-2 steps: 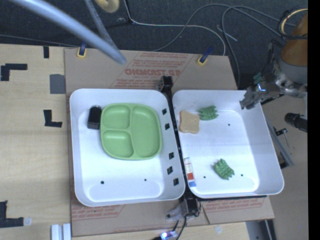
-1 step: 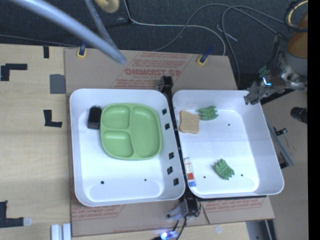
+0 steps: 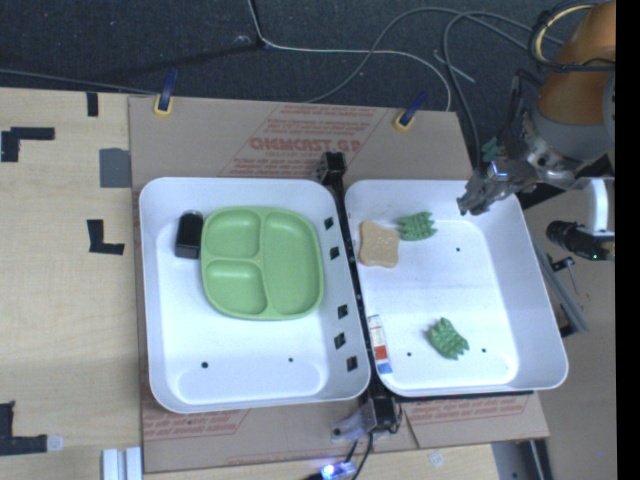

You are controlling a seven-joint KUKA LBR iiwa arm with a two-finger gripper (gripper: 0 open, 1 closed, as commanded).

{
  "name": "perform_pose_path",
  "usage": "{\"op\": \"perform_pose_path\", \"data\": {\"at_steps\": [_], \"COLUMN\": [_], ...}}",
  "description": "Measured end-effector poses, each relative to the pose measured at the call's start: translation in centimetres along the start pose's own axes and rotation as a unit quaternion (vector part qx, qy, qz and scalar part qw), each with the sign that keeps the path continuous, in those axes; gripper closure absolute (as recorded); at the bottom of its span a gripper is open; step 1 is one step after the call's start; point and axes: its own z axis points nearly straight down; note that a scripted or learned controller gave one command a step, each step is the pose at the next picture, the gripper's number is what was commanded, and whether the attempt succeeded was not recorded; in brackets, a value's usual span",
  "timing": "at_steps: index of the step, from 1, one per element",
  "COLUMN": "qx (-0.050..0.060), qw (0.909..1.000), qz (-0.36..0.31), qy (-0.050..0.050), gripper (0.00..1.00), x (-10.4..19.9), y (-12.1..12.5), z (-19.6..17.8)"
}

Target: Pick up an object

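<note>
My gripper [image 3: 478, 200] hangs over the far right corner of the right bin [image 3: 530, 268], near its rim. It is dark and small against the bin wall; I cannot tell how it is set, and nothing visible sits in it.

Objects in the right bin:
- A tan, flat, bread-like piece [image 3: 379, 244] near the divider.
- A green ridged piece [image 3: 416, 227] just beside it, the item nearest me.
- A second green ridged piece [image 3: 449, 338] toward the near side, well apart.
- A small carton [image 3: 377, 340], part hidden against the divider; printing unreadable.

The left bin [image 3: 165, 298] holds a light green plate with three compartments [image 3: 263, 263] and a black block [image 3: 188, 235] touching its left edge.

Loose cables [image 3: 400, 38] cross the dark floor beyond the bench.
</note>
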Motion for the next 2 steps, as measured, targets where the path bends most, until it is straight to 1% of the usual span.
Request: {"op": "perform_pose_path", "data": {"at_steps": [1, 2], "qx": [0.0, 0.001], "qw": [1.0, 1.0], "qz": [0.0, -0.001], "qy": [0.0, 0.0], "gripper": [1.0, 1.0], "x": [4.5, 10.5], "y": [-0.5, -2.1], "z": [0.3, 1.3]}}
